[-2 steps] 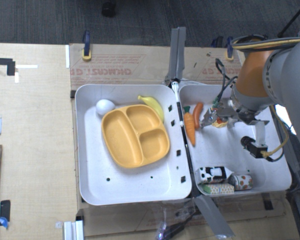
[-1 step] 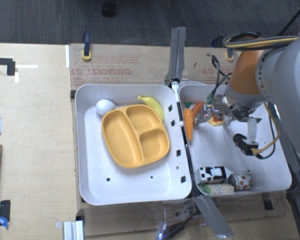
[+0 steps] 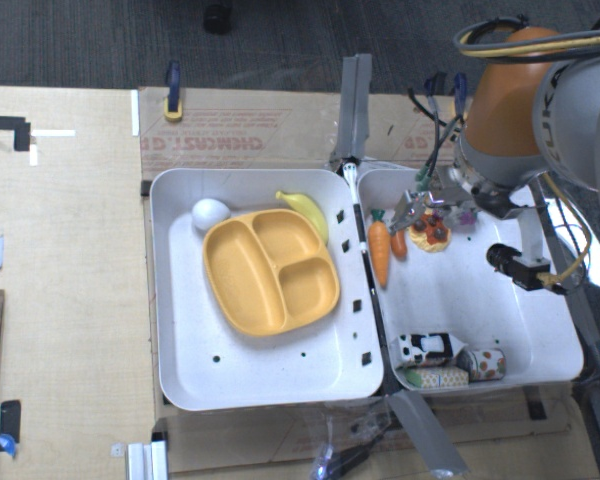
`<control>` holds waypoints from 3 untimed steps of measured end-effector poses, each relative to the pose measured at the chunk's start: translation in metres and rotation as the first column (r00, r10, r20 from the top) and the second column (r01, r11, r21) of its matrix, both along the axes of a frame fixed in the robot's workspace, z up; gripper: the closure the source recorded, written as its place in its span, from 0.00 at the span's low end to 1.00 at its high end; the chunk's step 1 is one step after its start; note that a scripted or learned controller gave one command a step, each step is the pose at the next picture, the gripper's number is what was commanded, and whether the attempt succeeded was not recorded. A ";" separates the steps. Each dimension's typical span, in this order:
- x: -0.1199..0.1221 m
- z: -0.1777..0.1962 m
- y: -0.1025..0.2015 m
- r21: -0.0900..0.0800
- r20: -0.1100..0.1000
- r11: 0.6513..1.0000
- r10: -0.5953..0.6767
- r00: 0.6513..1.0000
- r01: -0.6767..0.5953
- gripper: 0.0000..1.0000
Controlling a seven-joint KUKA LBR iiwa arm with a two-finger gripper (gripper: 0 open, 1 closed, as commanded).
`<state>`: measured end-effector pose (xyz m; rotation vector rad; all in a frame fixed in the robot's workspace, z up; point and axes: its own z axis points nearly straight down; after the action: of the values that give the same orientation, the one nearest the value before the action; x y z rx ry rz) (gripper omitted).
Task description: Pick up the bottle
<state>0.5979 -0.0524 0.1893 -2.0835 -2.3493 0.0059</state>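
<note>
Since the bottle point(image 3: 426, 348) lies along the right bin's point(image 3: 540, 343) front wall, I note my gripper point(image 3: 417, 211) hanging near the far-left corner; its grip state I cannot tell.

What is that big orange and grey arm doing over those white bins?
It is meant to pick up a bottle. The gripper hangs over the far end of the right bin, close to a carrot. The black-and-white bottle lies at the near end. The left bin holds a yellow tray.
</note>
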 end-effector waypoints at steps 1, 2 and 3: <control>-0.039 -0.071 -0.085 0.002 -0.002 0.995 0.104 0.995 -0.104 0.00; -0.058 0.000 -0.016 0.002 0.001 0.951 0.310 0.951 -0.310 0.00; -0.109 -0.088 -0.078 0.002 0.003 0.930 0.367 0.930 -0.367 0.00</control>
<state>0.4887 -0.1305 0.1017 -1.6088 -2.6972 0.0009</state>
